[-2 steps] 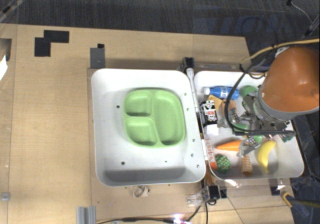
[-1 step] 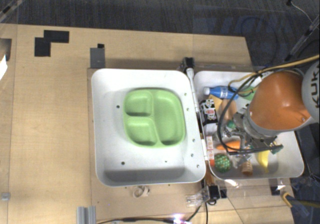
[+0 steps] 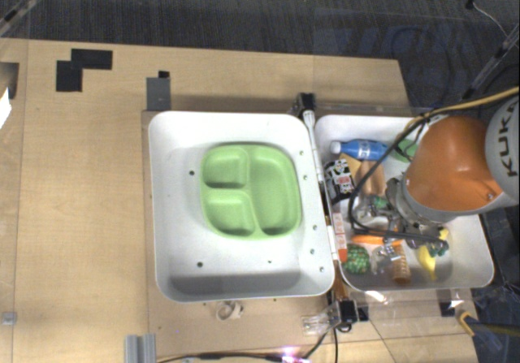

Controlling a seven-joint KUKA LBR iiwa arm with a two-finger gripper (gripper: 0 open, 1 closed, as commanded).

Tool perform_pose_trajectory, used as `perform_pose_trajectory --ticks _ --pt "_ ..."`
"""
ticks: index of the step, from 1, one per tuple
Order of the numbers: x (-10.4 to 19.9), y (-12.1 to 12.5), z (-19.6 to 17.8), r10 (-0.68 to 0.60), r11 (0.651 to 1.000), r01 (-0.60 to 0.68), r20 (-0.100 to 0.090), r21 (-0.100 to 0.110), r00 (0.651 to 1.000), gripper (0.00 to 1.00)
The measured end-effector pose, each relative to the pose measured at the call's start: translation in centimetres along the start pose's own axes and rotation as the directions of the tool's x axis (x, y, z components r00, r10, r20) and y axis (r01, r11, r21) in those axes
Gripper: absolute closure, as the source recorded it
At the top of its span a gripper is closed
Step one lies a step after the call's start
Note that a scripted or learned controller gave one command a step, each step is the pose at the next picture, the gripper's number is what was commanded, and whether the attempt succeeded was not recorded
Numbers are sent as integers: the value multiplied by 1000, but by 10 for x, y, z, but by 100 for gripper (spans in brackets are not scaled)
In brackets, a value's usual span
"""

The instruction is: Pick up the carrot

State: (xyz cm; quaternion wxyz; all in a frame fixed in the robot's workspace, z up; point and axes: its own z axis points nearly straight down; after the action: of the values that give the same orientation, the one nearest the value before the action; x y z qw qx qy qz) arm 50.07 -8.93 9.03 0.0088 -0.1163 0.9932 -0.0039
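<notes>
The carrot (image 3: 367, 239) is a thin orange piece lying near the front left of the right bin (image 3: 479, 272), partly under the arm. My gripper (image 3: 380, 222) hangs below the grey wrist and orange band, low over the bin's middle and just above and right of the carrot. The wrist and its cables hide the gripper's tips. Nothing can be seen held.
Around the carrot lie a green item (image 3: 355, 257), a brown block (image 3: 399, 266) and a yellow piece (image 3: 428, 261). A blue bottle (image 3: 362, 149) and a dark packet (image 3: 340, 175) sit at the back left. The left bin (image 3: 171, 215) holds a green divided plate (image 3: 248, 189).
</notes>
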Motion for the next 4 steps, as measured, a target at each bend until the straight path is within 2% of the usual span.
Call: perform_pose_trajectory --ticks 1,2,3,4 --pt "-35 -102 -64 200 980 -200 -4 -2 980 0" --pt "4 -18 -68 336 942 -336 -10 -7 942 0" --pt "10 2 -54 617 787 -617 -11 -2 787 0" --pt "9 11 -30 818 576 -818 -14 4 576 0"
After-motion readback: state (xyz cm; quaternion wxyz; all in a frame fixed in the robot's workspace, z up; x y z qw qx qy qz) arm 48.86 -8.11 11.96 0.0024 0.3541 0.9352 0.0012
